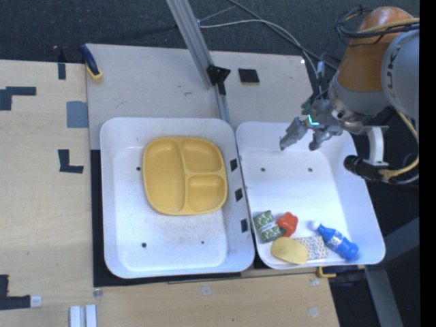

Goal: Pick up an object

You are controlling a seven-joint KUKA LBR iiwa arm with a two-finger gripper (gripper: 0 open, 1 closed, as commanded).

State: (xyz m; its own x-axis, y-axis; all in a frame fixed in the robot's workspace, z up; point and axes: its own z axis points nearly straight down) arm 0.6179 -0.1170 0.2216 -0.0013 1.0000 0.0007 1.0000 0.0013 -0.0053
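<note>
I see the gripper (304,142) up over the far end of the right bin (354,203). Its two fingers are spread apart, and there is nothing between them. It hangs above bare white floor, well apart from the things I could grab.

Those things sit in a little pile at the near end of the right bin. There is a green patterned packet (266,225), and a small red and orange toy (288,222) touching it on the right. Just below them lies a yellow lump (289,251) (it looks like a lemon to me). A flat speckled packet (314,246) lies beside the yellow lump and partly under it. A blue bottle (338,242) with a white cap lies on its side at the right of the pile, tilted toward the near corner.

The left bin (122,196) holds a yellow tray (184,175) with three sections. It lies flat near the middle of that bin.

A grey metal bar (191,29) leans in from the top and ends between the two bins.
</note>
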